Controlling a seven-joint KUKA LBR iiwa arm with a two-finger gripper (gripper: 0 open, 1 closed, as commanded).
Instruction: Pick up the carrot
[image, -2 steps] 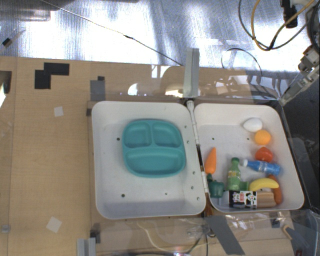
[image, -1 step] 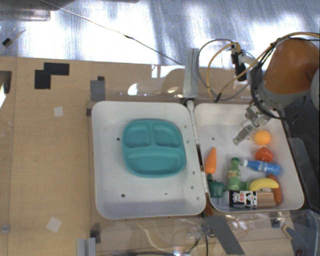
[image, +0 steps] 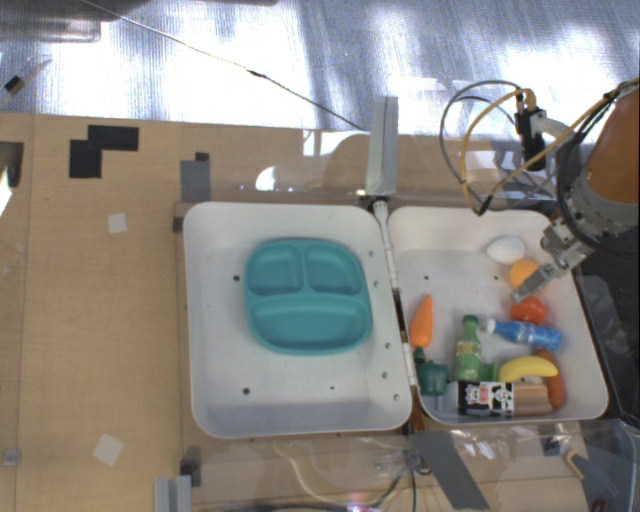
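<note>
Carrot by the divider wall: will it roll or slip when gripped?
The carrot looks smooth and tapered, so it may slip toward its narrow end. Its rounded body could roll if nudged. Lying close to the right bin's left wall likely limits finger room.

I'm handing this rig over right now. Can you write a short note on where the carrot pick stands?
Gripper: over the right bin's far right side, above the orange ball; holding nothing that shows.
Carrot: lying in the right bin by its left wall, near the divider, beside the green bottle.
Teal tray: in the left bin.
Done: nothing yet; the carrot is untouched.
Left: move across to the carrot, grasp, lift.
</note>
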